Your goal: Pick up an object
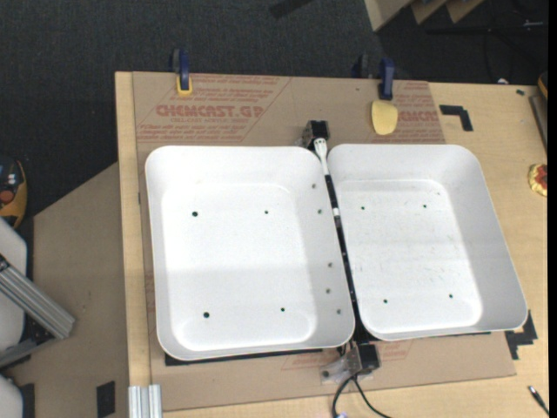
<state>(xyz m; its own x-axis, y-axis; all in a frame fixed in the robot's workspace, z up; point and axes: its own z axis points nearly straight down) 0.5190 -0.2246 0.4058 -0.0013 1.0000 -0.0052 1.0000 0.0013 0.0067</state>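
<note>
A small pale yellow object (384,117) lies on the brown board just behind the right bin (487,233), below a blue clamp (386,78). At the frame's right edge a small yellow and red object (539,178) rests on the board, partly cut off. The left bin (165,233) and the right bin sit side by side, and their white floors show a few small dark dots.
The brown board (130,190) carries both bins, with a second blue clamp (181,66) at its back left edge. A black connector (317,132) sits at the back of the seam between the bins, and cables (352,368) at the front. A metal rail (35,303) lies at far left.
</note>
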